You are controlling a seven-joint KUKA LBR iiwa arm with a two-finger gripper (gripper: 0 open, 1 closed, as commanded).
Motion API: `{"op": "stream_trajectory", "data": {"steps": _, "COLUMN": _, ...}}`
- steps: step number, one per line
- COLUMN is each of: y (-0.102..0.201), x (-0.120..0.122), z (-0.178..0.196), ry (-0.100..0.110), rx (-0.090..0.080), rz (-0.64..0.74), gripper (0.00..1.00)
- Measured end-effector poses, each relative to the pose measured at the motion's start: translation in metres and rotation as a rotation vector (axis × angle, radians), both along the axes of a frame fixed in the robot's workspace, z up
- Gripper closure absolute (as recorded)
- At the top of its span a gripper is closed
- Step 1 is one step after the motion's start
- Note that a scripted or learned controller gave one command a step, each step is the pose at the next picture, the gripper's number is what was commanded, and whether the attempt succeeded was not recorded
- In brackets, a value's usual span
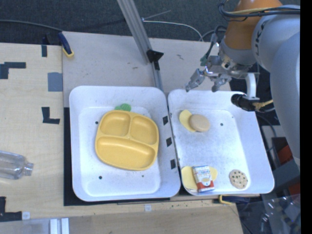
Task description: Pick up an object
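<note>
1. The surface (29, 130) is pale wood-toned board, lit evenly from above.
2. Dark tape marks (48, 115) and a grey patch (54, 81) lie on its left part.
3. Beyond its far edge runs dark carpet-like floor (73, 6), crossed by thin cables (29, 24).
4. A slanted aluminium rail (132, 21) rises from a black bracket (154, 56) near the far edge.
5. A blue and yellow clamp (66, 45) grips the far edge at left.
6. A clear plastic bottle (13, 165) lies at the left edge.
</note>
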State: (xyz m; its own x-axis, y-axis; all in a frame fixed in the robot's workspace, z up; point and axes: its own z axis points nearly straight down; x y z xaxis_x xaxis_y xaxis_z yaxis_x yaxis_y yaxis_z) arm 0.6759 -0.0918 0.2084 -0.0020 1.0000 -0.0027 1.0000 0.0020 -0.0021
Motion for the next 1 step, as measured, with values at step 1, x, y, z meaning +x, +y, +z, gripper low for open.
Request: {"op": "stream_trajectory", "data": {"steps": 1, "y": 0.0411, "x": -0.0621, "z": -0.0214, "ry": 0.005, "rx": 0.003, "rz": 0.000, "gripper": 0.00}}
